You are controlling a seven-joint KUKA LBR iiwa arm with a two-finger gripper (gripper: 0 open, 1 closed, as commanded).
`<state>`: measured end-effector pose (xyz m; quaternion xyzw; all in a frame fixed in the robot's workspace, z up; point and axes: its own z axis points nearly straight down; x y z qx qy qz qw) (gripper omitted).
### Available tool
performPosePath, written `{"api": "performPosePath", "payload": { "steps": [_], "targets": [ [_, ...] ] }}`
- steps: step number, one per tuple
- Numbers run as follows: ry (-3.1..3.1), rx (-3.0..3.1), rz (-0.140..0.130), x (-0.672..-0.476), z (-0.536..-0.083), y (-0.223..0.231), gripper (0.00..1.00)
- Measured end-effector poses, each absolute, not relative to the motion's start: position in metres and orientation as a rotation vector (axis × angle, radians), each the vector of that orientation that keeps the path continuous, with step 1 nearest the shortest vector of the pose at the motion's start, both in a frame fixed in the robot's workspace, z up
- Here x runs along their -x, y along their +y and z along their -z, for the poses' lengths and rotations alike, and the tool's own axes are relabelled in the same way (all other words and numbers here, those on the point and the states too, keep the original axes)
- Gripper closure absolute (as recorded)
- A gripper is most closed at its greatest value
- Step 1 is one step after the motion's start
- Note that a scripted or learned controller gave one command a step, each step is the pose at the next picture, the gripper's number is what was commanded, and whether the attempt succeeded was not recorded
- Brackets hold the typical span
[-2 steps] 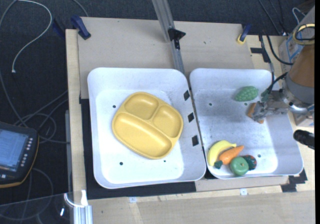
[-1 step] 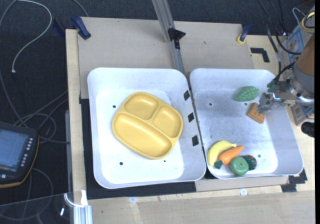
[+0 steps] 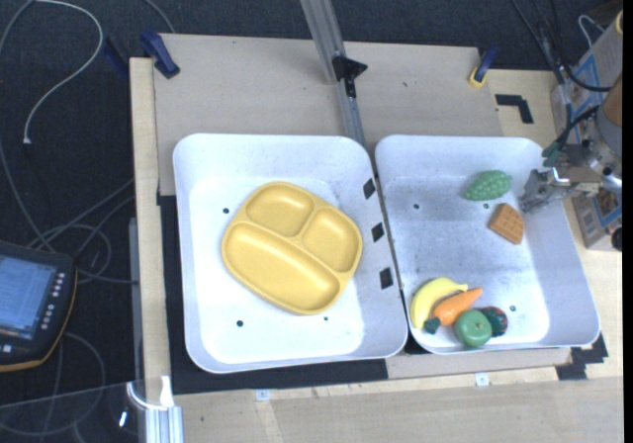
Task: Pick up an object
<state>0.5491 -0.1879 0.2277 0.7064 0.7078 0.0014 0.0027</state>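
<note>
The right bin (image 3: 554, 273) holds the toy food. A bumpy green piece (image 3: 488, 185) lies near its far right, with an orange waffle-like square (image 3: 506, 223) just in front of it. In the near corner a yellow banana (image 3: 433, 297), an orange carrot (image 3: 457, 305), a green apple (image 3: 474, 329) and a small dark red piece (image 3: 497, 319) are bunched together. My gripper (image 3: 541, 190) reaches in from the right, over the bin's right rim. It is just right of the green piece and the waffle square, and I see nothing held in it.
The left bin (image 3: 198, 233) bears a yellow divided plate (image 3: 292, 247). A metal post (image 3: 321, 16) rises from the back of the bench between the bins. Blue clamps (image 3: 158, 53) sit at the bench's far corners. Cables hang at the far right.
</note>
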Motion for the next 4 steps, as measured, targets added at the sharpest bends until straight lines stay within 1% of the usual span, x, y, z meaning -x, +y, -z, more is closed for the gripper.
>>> {"api": "performPosePath", "payload": {
  "steps": [2, 3, 4],
  "targets": [
    [2.229, -2.212, -0.005, -0.566, -0.239, -0.086, 1.0],
    [2.23, -2.213, -0.006, -0.567, -0.247, -0.033, 1.0],
    [2.231, -2.217, 0.001, -0.572, -0.234, 0.016, 1.0]
  ]
}}
